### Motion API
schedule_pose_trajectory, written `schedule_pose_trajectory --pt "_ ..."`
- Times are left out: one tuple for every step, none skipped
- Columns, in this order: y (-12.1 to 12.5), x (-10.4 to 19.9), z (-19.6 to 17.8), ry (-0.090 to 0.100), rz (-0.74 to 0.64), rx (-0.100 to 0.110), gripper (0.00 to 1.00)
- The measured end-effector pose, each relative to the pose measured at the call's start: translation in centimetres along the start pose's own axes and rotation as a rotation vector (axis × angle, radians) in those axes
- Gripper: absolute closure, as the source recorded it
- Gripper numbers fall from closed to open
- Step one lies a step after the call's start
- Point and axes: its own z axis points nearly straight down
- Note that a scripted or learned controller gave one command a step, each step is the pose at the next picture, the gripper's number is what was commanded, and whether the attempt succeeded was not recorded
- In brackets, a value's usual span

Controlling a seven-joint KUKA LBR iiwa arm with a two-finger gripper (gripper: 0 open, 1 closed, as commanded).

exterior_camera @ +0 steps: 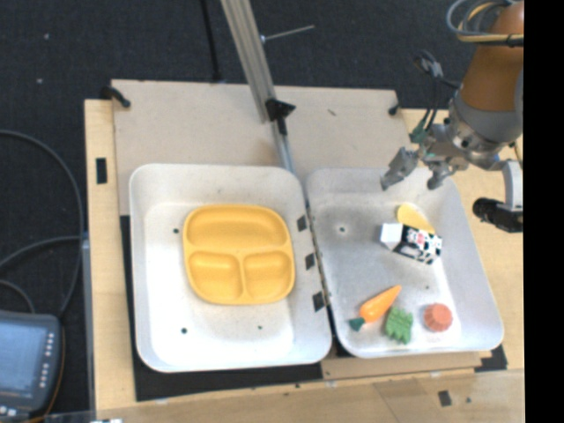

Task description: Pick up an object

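The right bin (352,201) holds a black-and-white milk carton (411,242) lying on its side, a yellow piece (414,215) just behind it, an orange carrot (378,305), a green leafy toy (399,324) and a small orange-red round piece (438,317). My gripper (414,173) hangs above the bin's far right part, higher than the objects, its two fingers spread open with nothing between them. The carton and yellow piece lie just in front of it.
The left bin (159,201) holds a yellow divided plate (238,253). A slanted metal pole (251,51) rises behind the seam between the bins. A dark screen (26,359) sits at the bottom left, off the bench.
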Motion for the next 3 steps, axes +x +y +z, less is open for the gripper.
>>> schedule_pose_trajectory --pt "0.0 0.0 0.0 -0.001 -0.001 0.000 0.00" --pt "0.0 0.2 4.2 0.000 0.001 0.004 0.00" --pt "0.4 -0.5 10.2 -0.001 0.004 0.005 0.00"
